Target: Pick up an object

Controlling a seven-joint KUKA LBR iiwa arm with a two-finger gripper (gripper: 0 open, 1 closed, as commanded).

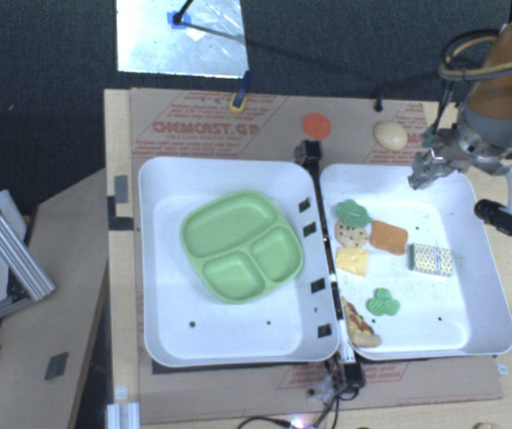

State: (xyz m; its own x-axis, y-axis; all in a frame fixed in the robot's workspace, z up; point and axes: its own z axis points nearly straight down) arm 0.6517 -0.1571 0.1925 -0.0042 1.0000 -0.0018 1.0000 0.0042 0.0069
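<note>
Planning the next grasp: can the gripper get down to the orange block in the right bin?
Probably yes. The gripper hangs over the right bin's far edge, and the orange block lies uncovered with small gaps around it.

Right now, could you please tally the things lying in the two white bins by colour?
Green: 3: divided tray, leafy piece, clover piece
Orange: 1: block
Yellow: 1: cheese wedge
Tan: 1: cookie
Patterned: 1: small box
Mixed colours: 1: pizza slice
Total: 8
</note>
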